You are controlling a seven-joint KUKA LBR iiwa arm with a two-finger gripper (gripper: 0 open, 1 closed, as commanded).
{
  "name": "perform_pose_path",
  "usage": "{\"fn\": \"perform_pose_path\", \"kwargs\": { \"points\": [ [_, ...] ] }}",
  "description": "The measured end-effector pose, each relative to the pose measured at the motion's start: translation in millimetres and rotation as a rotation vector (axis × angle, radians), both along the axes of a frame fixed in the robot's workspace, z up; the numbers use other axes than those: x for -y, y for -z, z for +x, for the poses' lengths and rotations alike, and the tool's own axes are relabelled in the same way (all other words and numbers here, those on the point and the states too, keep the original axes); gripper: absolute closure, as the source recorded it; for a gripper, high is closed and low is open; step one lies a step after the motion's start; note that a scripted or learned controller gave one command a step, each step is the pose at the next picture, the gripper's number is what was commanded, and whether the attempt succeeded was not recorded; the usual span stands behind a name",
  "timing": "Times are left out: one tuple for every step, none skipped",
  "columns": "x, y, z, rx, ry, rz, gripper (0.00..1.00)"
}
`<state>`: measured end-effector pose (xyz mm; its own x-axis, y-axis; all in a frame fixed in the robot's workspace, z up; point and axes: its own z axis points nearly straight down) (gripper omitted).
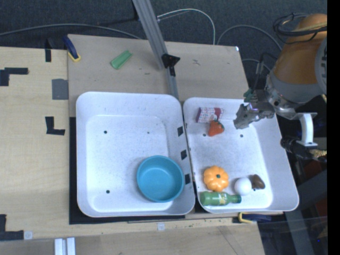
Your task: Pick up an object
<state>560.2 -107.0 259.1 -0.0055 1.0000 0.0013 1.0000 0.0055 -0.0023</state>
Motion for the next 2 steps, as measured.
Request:
{"fn": "perform_pose_path", "kwargs": {
  "points": [
    [-54.7, 14.5, -6.1, -0.001, -0.001, 0.000, 1.00],
    [-101.2, 12.2, -16.5, -0.001, -0.001, 0.000, 1.00]
  ]
}}
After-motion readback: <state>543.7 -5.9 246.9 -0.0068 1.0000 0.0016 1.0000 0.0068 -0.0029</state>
